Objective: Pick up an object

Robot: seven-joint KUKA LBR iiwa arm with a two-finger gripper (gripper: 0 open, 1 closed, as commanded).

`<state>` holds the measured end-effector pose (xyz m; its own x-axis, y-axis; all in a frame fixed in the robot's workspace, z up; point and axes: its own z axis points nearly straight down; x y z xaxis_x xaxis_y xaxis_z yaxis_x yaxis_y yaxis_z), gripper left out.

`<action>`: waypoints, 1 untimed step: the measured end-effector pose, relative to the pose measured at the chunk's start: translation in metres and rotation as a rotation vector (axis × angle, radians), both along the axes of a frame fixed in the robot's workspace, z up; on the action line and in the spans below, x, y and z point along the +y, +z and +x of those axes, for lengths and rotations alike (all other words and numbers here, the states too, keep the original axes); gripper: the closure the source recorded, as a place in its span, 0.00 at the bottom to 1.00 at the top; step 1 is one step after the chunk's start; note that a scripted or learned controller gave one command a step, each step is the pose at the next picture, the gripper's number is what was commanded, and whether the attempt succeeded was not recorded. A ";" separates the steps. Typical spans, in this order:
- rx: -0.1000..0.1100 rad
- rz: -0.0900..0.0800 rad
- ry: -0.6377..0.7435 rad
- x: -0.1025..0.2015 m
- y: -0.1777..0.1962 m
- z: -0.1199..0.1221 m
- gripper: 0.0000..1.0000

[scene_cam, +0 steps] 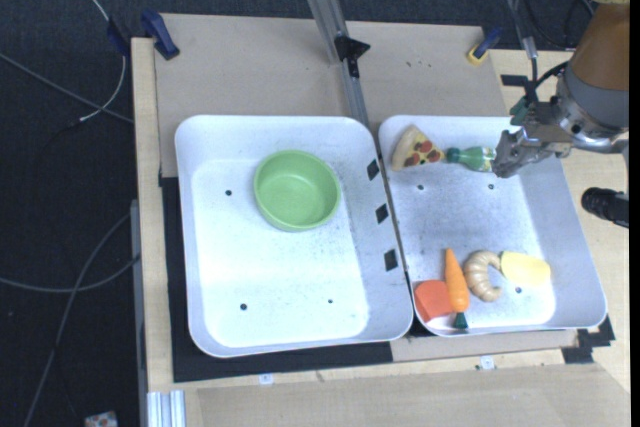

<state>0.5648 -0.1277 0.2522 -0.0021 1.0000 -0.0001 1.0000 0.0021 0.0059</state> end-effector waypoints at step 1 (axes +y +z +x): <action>0.013 0.007 0.005 0.063 0.005 -0.008 1.00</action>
<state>0.5566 -0.0650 0.2573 -0.0066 1.0000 0.0064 1.0000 0.0067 -0.0067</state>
